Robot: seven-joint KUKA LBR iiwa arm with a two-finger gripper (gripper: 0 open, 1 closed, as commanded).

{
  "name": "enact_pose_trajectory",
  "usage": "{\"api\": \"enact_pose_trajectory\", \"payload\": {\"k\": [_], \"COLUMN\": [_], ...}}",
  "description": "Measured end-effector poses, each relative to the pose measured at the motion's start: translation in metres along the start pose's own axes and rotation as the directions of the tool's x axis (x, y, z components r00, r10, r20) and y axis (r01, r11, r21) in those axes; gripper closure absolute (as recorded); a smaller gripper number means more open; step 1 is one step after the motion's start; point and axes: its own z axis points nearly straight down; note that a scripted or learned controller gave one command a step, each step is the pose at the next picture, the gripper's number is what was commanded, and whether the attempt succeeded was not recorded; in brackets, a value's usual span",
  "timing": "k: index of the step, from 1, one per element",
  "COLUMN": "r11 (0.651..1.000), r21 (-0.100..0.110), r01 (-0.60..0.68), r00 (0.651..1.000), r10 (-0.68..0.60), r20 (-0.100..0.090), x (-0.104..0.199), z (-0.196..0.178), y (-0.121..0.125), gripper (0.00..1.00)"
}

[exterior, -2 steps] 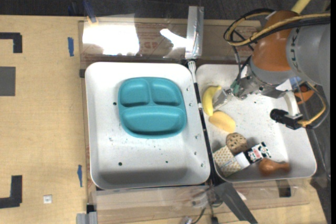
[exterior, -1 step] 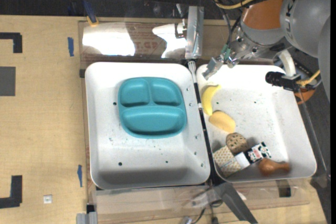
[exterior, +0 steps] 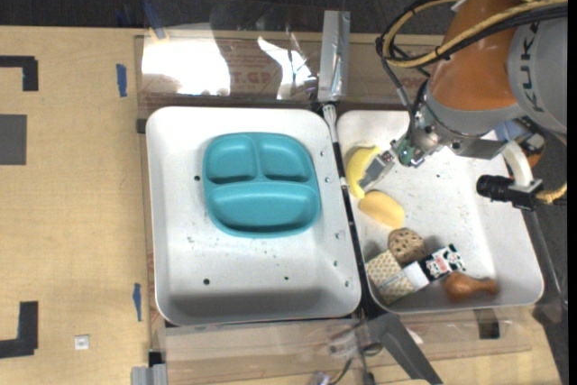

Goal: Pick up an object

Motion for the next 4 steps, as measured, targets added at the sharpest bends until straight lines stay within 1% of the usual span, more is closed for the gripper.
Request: {"api": "enact_pose_trajectory", "payload": {"k": [1,2,3,4], "r11": [0.994,0.999,0.992,0.966], "r21": [0.002,0.006,-0.005,-0.004], "r01": [-0.109,-0.046,-0.125,-0.259], "r00": [0.994,0.999,0.992,0.966], "r10": [0.109,0.046,0.125,0.259], "r20": [0.001,-0.003,0.004,0.003], "x": [-0.01,-0.008,-0.054,-0.084], "z": [0.0,0.059,0.098,0.099], "y": [-0.07,-0.133,-0.044,0.01], "gripper": [0.0,0.0,0.0,0.0]}}
